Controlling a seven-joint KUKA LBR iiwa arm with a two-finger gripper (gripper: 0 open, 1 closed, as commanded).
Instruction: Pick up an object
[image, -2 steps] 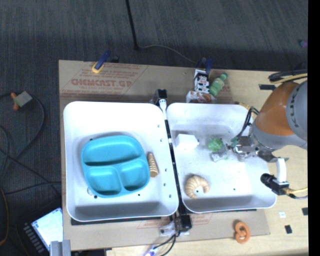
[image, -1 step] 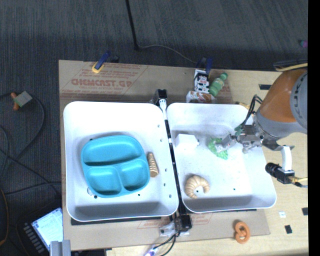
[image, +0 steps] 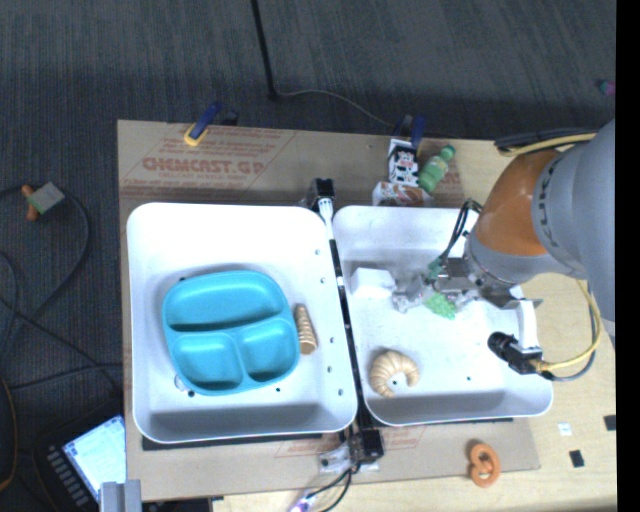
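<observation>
From my feed, the arm (image: 545, 215) reaches in from the right and its tool (image: 425, 292) sits low in the right bin (image: 480, 395), right next to a small green object (image: 441, 305). I cannot tell whether the tool has hold of it. A tan shell-shaped toy (image: 394, 371) lies near the front of that bin, apart from the tool. In the left bin (image: 150, 400) I see a blue divided tray (image: 230, 330) with a small brown piece (image: 305, 329) just beside its right edge. An orange ring (image: 484, 464) rests on the surface in front of the right bin.
</observation>
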